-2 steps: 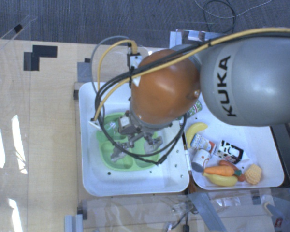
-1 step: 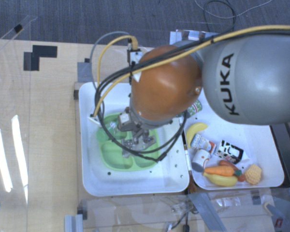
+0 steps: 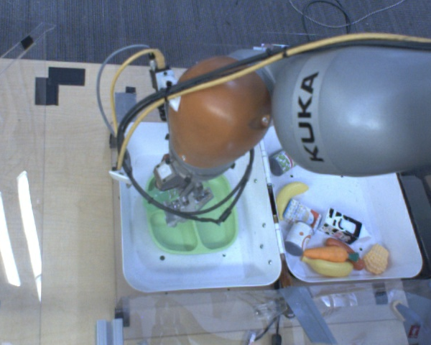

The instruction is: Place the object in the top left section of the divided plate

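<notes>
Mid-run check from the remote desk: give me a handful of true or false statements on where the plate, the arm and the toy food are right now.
1. The green divided plate lies in the left bin. True.
2. The gripper hangs above the right bin. False: it is over the green divided plate in the left bin.
3. A carrot lies in the right bin. True.
4. The corn cob lies on the divided plate. False: it lies in the right bin, near its lower right corner.
5. Two bananas, one near the right bin's left wall and one below the carrot, lie in the right bin. True.
</notes>
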You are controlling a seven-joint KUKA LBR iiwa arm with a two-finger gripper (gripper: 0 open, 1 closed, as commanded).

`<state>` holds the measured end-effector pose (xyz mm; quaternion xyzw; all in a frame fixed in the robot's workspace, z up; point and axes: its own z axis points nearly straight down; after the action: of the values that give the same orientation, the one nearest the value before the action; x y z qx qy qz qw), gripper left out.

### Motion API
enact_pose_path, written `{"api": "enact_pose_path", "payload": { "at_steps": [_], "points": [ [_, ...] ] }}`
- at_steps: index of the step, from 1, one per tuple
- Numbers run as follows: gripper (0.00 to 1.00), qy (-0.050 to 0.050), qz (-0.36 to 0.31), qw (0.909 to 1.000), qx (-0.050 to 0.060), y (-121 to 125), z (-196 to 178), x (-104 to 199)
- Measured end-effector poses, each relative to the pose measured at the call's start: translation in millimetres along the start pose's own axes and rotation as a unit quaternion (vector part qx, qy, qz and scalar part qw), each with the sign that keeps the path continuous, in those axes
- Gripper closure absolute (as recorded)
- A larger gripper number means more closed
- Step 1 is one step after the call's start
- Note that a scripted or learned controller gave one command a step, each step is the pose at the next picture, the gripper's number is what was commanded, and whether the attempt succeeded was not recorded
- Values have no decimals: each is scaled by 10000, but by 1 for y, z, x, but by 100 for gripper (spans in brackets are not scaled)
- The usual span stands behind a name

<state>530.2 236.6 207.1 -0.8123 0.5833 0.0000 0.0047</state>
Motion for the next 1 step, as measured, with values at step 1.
{"api": "enact_pose_path", "payload": {
  "at_steps": [1],
  "points": [
    [100, 12, -1145, 9934, 3, 37, -8, 83]
  ]
}}
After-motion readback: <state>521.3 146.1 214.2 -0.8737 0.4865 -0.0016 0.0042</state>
